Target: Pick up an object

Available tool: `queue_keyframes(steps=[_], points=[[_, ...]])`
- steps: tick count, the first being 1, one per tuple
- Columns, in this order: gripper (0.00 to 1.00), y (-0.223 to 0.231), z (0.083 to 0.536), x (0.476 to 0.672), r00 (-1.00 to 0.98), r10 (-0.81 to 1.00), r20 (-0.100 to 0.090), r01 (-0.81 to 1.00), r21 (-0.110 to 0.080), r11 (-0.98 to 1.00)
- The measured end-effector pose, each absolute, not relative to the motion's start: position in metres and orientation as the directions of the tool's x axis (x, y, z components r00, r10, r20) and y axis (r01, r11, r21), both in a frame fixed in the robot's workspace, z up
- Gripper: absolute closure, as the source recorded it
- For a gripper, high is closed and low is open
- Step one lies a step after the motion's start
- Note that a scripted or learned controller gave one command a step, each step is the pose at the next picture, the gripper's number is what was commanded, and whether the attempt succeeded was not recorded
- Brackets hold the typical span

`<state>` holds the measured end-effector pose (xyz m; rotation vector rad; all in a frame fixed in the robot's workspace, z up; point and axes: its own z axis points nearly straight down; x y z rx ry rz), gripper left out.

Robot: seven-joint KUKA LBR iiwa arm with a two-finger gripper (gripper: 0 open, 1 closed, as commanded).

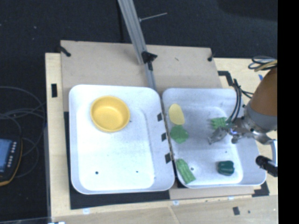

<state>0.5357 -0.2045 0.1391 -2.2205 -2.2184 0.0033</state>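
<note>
I see the arm (266,99) reaching in from right, wrist bent down over right bin (201,97). Gripper (218,135) low beside green piece (218,122); can't tell grip state.

Arm (266,99) cut off at right edge; tool (218,135) finger state too small to tell

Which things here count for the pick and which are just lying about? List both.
For the pick:
gripper, low in the right bin
green piece beside the gripper
pale yellow piece
round green piece
green block
dark green piece

Lying about:
yellow bowl in the left bin
handheld controller at the left edge
</note>
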Motion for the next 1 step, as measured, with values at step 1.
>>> queue_keyframes(steps=[1], points=[[1.00,-0.2051,0.1518,0.5370,0.001,1.000,0.000,1.000,0.002,-0.001]])
